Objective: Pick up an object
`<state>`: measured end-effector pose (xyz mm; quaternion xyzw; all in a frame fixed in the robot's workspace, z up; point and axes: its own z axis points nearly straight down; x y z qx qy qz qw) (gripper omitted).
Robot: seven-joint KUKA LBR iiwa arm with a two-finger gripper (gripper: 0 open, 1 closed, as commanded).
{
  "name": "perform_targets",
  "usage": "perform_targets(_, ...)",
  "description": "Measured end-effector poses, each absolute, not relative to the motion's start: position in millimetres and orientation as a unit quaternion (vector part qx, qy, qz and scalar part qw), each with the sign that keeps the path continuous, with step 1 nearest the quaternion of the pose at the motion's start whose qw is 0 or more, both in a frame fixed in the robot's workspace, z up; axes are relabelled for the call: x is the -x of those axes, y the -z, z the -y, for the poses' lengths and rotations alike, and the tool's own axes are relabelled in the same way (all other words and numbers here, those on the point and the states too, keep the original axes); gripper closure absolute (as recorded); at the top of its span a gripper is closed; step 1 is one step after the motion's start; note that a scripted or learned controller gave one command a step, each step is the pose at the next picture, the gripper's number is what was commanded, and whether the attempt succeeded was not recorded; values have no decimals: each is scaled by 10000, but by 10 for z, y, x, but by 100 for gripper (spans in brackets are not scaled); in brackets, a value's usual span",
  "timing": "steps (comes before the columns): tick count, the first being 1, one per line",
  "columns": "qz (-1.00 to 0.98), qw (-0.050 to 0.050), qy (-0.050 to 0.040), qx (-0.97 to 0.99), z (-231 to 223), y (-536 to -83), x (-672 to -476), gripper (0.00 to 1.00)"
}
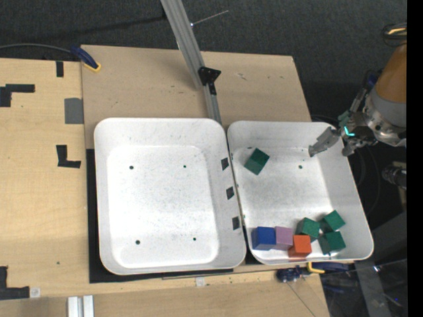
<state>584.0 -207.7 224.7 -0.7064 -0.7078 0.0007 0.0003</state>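
Over the upper right corner of the right shallow white plastic bin (344, 177), my gripper (336, 141) hangs at the end of my grey arm with its orange band (396, 78), reaching in from the right edge of the camera view. One grey finger (322, 141) slants down and left over the bin's rim, a second dark one sits just to its right, and the two stand apart with nothing between them.

Below and well to the left of my gripper, a dark green cube (256, 160) lies tilted on its own in the upper left part of that same bin. The other pieces crowd the bin's lower right corner: a blue cube (265, 237) touching a pale purple cube (283, 236), an orange cube (301, 244) just beside that, and three more green blocks (324, 231) bunched above and to the right of the orange one, against the bin's wall.

The left shallow white plastic bin (158, 190) lies side by side with the right one, their inner rims touching. Both sit on a light wooden counter (132, 78) with black tape marks (63, 154) toward its left side. A grey metal bar (185, 35) slants down from the top of the view to the gap between the bins, and a blue and yellow clamp (86, 56) sits at the counter's far edge.
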Motion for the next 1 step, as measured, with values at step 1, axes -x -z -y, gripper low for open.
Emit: perform_targets(1, 7074, 27, -21, 7068, 2072, -1691, -5727, 0)
